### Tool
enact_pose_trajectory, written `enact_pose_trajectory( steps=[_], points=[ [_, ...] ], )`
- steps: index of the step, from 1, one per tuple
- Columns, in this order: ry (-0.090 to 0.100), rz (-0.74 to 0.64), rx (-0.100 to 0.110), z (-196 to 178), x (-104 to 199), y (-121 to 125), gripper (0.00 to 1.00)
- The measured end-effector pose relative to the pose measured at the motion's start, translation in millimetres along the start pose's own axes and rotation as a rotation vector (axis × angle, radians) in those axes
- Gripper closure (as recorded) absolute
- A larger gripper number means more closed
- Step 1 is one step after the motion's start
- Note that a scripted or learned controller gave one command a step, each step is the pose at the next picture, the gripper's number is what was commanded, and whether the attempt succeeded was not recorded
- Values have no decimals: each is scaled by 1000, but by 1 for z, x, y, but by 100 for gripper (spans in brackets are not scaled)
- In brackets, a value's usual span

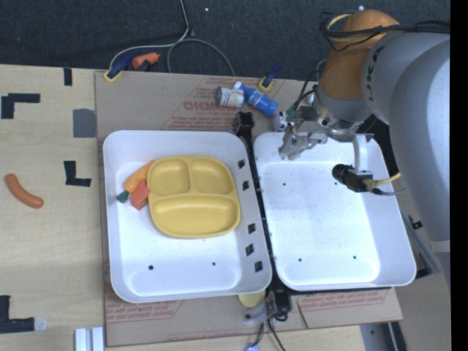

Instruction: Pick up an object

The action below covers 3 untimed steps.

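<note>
Hovering gripper (292,146) at right bin (329,269) far-left corner; jaw state unclear; yellow divided plate (194,196) well left in left bin (139,276), long axis crosswise.

Two shallow white plastic bins sit side by side on a brown cardboard sheet (197,104) covering the wooden surface (44,145). An orange sausage-shaped toy (24,191) lies far left. A blue-and-white bottle (248,97) lies beyond the bins.

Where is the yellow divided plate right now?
The yellow divided plate lies in the left bin, toward its upper middle, with small orange and red pieces touching its left edge.
</note>
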<state>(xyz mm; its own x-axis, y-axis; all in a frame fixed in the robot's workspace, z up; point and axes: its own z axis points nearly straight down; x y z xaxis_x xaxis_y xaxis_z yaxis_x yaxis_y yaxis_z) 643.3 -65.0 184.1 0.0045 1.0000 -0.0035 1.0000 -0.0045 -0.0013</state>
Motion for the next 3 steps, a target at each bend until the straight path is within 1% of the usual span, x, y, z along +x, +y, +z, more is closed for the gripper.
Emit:
enact_pose_trajectory(
  steps=[1, 2, 3],
  points=[
    [6, -14, 0, 0, 104, -17, 100],
    [2, -4, -4, -13, 58, 26, 100],
    [6, -11, 8, 1, 132, -73, 100]
  ],
)
